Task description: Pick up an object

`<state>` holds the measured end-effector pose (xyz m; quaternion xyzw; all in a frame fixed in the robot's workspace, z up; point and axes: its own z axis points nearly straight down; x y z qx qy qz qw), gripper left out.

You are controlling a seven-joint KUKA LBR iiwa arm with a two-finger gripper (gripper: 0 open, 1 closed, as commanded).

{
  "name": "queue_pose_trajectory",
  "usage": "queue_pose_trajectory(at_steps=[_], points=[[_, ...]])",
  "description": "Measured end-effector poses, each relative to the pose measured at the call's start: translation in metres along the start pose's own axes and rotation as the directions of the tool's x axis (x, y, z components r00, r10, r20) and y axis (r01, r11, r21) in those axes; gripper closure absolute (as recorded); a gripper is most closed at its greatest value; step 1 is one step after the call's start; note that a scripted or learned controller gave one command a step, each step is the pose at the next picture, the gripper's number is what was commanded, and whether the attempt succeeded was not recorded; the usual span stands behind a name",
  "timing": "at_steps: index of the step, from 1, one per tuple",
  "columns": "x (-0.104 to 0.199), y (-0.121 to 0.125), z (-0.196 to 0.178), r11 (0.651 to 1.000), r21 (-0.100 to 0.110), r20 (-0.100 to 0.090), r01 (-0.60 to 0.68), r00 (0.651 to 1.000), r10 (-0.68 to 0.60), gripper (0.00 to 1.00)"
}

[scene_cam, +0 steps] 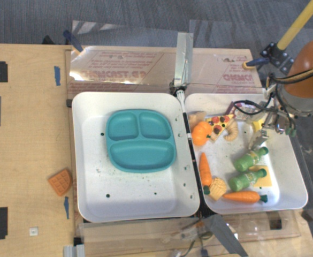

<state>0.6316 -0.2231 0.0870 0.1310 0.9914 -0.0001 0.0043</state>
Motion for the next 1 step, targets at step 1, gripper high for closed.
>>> queue_pose_trajectory(at_steps=[1], points=[[0.0745, 0.0193, -0.0025, 0.995, 0.0, 0.001, -0.096, 0.995, 0.096, 0.0]])
